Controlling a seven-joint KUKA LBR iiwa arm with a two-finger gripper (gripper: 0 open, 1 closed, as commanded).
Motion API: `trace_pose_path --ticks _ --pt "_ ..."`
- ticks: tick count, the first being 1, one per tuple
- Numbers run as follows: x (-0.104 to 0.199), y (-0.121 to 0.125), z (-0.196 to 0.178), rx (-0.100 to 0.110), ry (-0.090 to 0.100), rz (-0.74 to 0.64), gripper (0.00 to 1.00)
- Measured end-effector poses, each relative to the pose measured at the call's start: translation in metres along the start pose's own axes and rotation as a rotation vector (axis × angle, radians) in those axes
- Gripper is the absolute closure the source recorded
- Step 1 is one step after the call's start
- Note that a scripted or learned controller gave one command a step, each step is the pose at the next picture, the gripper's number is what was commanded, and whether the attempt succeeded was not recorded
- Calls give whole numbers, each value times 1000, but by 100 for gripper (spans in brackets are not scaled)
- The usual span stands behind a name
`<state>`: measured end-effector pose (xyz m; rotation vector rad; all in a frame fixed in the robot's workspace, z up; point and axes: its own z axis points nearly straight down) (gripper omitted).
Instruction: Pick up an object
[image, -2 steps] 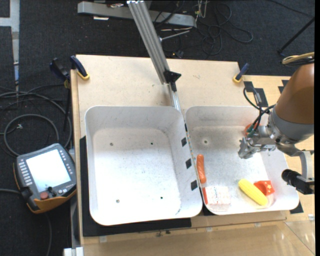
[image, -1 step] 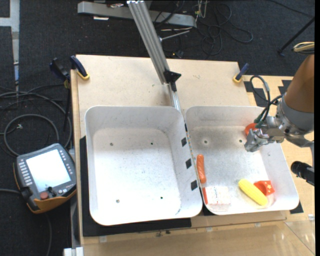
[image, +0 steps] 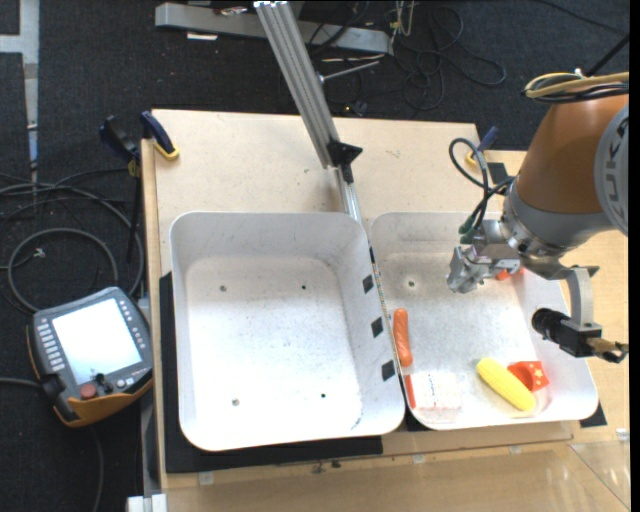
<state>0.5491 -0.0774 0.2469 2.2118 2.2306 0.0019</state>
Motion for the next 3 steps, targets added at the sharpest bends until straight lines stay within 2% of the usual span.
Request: trace_pose_path --ticks 1,3 --pt "55 27 9 0 1 0 100" --pt "149 60 28 0 0 1 100"
